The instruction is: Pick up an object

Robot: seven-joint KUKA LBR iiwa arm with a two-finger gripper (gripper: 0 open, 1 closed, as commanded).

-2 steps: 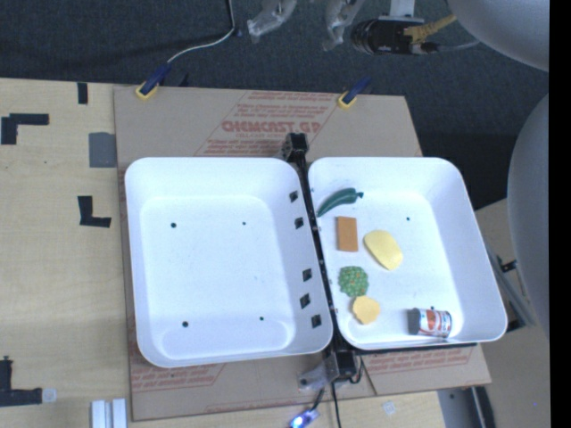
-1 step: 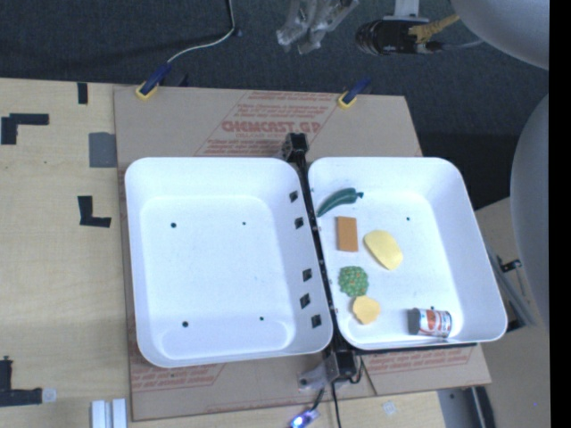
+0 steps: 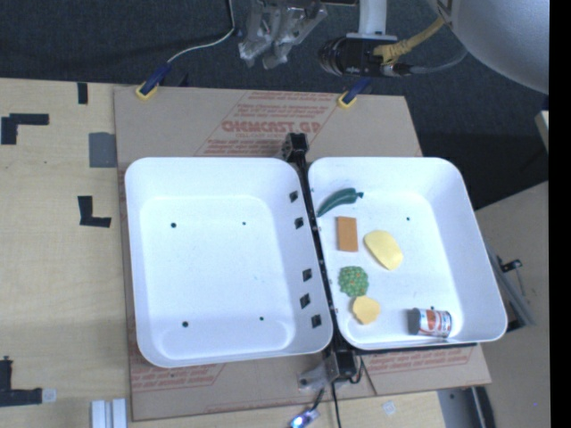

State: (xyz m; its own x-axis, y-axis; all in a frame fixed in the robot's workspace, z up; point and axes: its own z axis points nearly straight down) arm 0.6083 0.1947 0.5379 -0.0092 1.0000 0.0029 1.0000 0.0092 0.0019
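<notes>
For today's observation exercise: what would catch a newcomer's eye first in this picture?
Probably the small bright things in the right bin: a green pepper, an orange block, a yellow piece, a green clump and a can lying on its side. The gripper hangs beyond the bins, at the picture's top.

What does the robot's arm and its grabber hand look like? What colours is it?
The gripper at the top of the picture looks like shiny grey metal, with a boxy silver block above its fingers. A white tube-shaped part runs beside it, ending in a dark round piece. A yellow cable curls away from there. The big rounded arm body in the top right corner is pale grey.
</notes>
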